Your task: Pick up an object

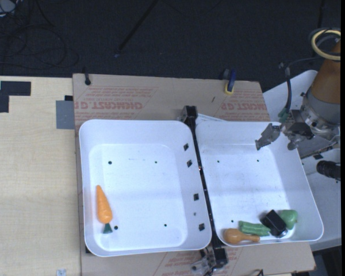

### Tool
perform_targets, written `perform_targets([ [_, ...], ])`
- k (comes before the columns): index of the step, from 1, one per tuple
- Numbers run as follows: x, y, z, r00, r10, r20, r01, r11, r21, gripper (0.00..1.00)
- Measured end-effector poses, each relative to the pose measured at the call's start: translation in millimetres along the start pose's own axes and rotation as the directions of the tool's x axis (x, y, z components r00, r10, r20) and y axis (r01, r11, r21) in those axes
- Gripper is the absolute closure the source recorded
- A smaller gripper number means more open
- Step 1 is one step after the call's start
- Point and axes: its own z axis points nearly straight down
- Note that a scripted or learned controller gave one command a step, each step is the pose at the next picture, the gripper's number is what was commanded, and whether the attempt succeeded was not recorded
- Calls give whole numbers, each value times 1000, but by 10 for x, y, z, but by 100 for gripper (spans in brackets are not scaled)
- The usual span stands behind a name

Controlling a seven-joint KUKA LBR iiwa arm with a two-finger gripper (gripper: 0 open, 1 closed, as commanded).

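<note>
My gripper (279,141) hangs over the far right corner of the right bin (247,171), its two grey fingers spread open with nothing between them. At the near right corner of that bin lies a cluster: a black block (274,222), a green rounded piece (288,216), a green pod-shaped toy (253,229) and an orange-yellow gourd-shaped toy (239,236). The gripper is well behind this cluster and apart from it. A toy carrot (103,206) lies alone at the near left of the left bin (138,154).
A black divider (196,177) runs between the two bins. Brown cardboard (161,99) lies under them, with a blue clamp (230,80) at its far edge. The arm's orange band (329,76) and cables sit at the right edge.
</note>
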Motion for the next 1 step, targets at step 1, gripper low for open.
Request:
perform_targets([
  [1, 713, -439, -1558, 1000, -8, -1, 8, 1000, -13, 0],
])
